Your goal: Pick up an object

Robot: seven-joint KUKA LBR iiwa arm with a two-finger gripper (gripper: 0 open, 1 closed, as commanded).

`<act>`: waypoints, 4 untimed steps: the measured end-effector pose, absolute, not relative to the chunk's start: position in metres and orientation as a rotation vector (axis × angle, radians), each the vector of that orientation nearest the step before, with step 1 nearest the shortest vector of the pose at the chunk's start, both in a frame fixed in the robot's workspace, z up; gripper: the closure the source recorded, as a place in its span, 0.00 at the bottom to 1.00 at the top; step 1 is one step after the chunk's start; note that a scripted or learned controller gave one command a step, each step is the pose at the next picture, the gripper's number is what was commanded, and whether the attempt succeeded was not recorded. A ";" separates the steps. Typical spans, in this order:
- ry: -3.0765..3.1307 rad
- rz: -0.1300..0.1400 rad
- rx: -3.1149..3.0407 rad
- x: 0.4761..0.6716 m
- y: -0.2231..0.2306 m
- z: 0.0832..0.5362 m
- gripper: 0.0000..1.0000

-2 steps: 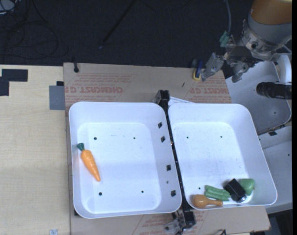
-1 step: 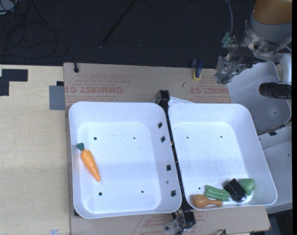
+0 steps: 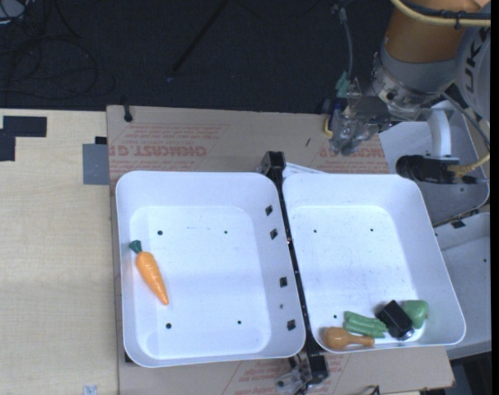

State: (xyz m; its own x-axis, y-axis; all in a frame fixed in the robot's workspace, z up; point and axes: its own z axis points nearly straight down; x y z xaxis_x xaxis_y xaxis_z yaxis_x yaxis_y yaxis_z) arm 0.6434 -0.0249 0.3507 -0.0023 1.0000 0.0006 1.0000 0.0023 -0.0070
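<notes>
Pincer (image 3: 346,142) hovers at one o'clock; I cannot tell its opening. Approach step: next I descend toward the carrot (image 3: 151,276).

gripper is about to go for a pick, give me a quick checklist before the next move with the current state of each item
1. Gripper above the bins, carrying nothing visible: ok.
2. Gripper over a target: not ok; it hangs past the far rim of the right bin.
3. Fingers open for a grasp: cannot tell.
4. Carrot lies alone in the left bin, free on all sides: ok.
5. Right bin items apart from each other: not ok; the black object, green pieces and orange-brown piece crowd the near corner.
6. Carrot clear of the wall: cannot tell; it lies near the left wall.
</notes>
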 end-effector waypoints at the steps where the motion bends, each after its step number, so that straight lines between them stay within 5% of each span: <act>1: -2.213 0.008 -2.225 0.608 -0.084 0.338 1.00; 2: -2.221 0.006 -2.214 0.618 -0.040 0.313 1.00; 3: -2.216 0.010 -2.221 0.642 -0.080 0.266 1.00; 4: -2.225 -0.001 -2.219 0.644 -0.044 0.304 1.00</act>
